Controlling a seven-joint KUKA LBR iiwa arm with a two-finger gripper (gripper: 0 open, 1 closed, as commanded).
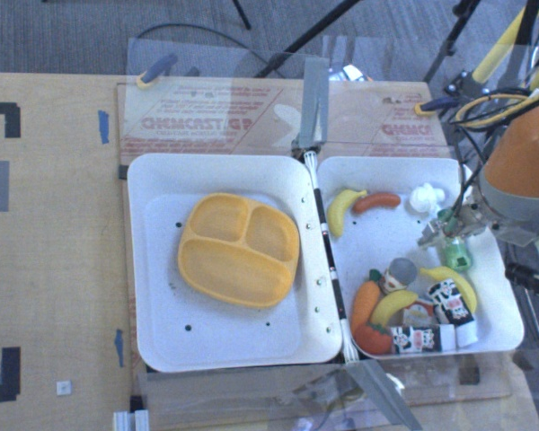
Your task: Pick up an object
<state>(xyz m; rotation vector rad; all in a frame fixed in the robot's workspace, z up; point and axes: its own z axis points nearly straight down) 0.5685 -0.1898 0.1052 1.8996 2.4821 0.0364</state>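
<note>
The tool hangs low over the right bin, just above a small green bottle, probably lining up a grasp. Whether it grips anything, I cannot tell.

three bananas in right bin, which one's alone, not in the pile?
The banana at the bin's far left, beside the red sausage; the other two sit in the near pile.

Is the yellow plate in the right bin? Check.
No, the yellow plate lies in the left bin; the right bin holds the small items.
</note>
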